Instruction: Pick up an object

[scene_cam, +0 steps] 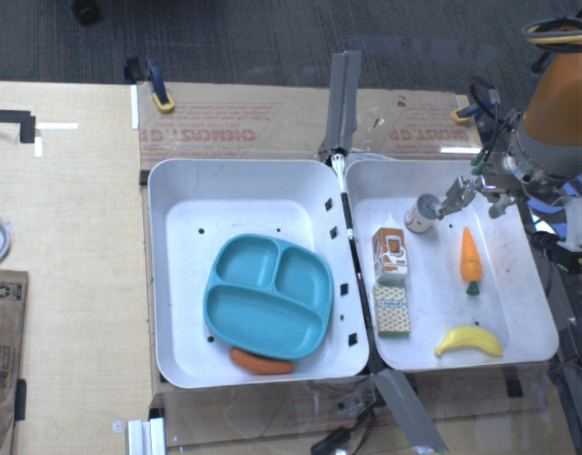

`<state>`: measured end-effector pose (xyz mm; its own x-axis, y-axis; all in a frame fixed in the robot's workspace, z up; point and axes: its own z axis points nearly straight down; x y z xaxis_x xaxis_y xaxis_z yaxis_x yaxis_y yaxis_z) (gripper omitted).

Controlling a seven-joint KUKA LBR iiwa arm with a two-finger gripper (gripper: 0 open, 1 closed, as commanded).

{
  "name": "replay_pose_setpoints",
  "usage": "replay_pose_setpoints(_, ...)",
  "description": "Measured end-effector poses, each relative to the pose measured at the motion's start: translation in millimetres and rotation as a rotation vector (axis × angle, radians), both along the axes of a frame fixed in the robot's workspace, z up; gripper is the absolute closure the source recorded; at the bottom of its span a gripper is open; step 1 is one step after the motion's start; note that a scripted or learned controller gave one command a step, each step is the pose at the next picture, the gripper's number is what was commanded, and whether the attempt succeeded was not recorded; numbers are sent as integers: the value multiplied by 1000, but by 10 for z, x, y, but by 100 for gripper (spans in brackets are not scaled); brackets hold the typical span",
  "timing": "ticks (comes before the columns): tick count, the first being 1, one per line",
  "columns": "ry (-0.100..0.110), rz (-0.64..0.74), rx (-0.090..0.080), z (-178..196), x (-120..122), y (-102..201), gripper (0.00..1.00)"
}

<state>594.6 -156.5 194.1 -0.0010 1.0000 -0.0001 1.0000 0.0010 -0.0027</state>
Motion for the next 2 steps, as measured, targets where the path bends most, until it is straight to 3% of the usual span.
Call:
replay_pose_setpoints(1,-5,2,2,-1017,-20,-485,0)
replay_pose_setpoints(2,-4,0,0,-923,-19,-495,100)
